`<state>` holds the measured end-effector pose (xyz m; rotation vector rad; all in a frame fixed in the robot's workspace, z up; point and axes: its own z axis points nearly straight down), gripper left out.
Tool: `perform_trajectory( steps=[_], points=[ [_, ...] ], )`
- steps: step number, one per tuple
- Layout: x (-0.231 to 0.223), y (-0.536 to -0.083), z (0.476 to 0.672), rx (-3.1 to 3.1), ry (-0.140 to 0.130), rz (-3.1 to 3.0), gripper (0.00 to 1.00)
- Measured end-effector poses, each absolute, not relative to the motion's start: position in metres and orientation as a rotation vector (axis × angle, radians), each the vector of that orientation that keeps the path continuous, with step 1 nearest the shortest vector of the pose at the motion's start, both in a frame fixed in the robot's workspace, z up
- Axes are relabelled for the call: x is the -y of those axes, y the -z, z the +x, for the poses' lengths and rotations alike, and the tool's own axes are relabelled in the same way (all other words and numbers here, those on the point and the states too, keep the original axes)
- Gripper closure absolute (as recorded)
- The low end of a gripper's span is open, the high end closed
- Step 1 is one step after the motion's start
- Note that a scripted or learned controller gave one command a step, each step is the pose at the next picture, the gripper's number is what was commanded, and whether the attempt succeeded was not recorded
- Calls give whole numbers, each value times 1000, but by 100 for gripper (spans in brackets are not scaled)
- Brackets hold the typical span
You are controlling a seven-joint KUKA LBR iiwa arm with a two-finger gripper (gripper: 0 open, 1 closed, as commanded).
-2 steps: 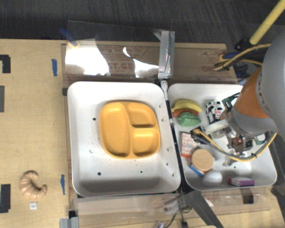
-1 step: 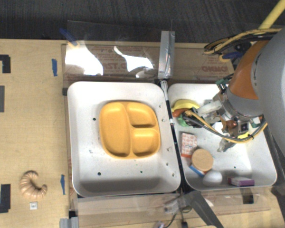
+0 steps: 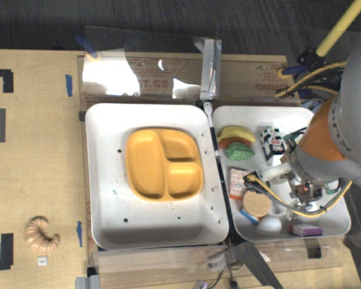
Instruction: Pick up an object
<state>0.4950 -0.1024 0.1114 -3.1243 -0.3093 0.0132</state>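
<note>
Bench [image 3: 30, 161] – two white bins [image 3: 102, 131] (side by side), croissant [image 3: 42, 233].

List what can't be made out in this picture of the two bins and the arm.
- Gripper, camera view: the wrist and cables cover the fingers, so open or shut, holding or not, is unclear.
- Right bin: the arm hides its right side.
- Red packet: print too small to read.
- Purple item: partly under a yellow cable, kind unclear.
- Arm: cut off by the right edge.
</note>
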Motion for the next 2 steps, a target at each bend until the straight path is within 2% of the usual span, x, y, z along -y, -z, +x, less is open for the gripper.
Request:
perform_trajectory(
  steps=[1,2],
  points=[
    [100,-122,497,313,-8,-3122,100],
    [106,-114,514,614,-3,-3080,100]
  ],
)
